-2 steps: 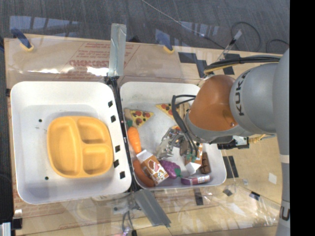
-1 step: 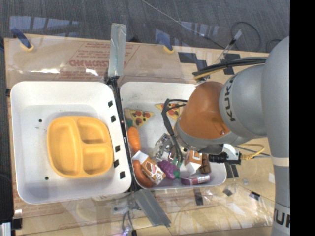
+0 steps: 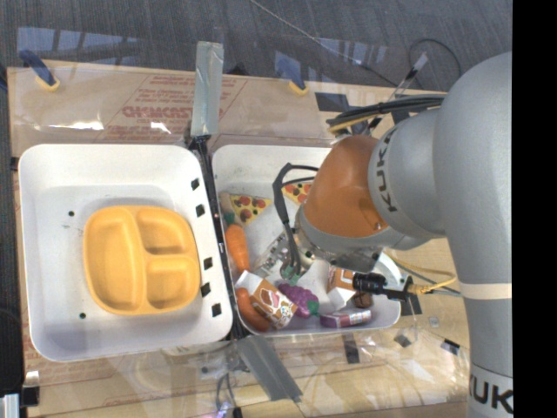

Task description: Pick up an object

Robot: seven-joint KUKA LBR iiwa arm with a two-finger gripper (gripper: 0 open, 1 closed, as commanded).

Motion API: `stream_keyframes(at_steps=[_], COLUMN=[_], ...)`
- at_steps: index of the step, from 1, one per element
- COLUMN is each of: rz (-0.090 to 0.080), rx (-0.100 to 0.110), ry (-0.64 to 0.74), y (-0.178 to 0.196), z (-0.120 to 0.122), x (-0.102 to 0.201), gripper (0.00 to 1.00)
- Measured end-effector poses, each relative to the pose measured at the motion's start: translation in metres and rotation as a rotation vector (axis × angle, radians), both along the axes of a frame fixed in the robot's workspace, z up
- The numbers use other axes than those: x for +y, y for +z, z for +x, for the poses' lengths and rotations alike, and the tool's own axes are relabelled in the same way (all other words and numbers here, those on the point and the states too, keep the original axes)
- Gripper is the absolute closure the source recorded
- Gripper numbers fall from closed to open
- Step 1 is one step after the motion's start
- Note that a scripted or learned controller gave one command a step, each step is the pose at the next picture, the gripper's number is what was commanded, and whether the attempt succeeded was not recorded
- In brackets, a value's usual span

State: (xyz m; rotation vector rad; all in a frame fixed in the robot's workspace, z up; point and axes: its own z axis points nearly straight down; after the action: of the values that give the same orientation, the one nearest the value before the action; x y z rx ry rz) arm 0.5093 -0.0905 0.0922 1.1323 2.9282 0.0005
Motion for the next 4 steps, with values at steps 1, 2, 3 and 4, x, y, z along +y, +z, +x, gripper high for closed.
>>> stream_keyframes(at_steps=[1,2,3,4], rz=[0.0,-0.001,-0.004,-0.002], rx=[0.002,0.0,-0.001,0.0], ry=[-0.156,0.231,0.605,0.605], y=[0.0,0.034,0.074,0.073], z=[0.028,0.032,0.05,0.05], x=[-0.017,-0.073,-0.115,-0.114], gripper=[1.0,1.0,1.0,0.0])
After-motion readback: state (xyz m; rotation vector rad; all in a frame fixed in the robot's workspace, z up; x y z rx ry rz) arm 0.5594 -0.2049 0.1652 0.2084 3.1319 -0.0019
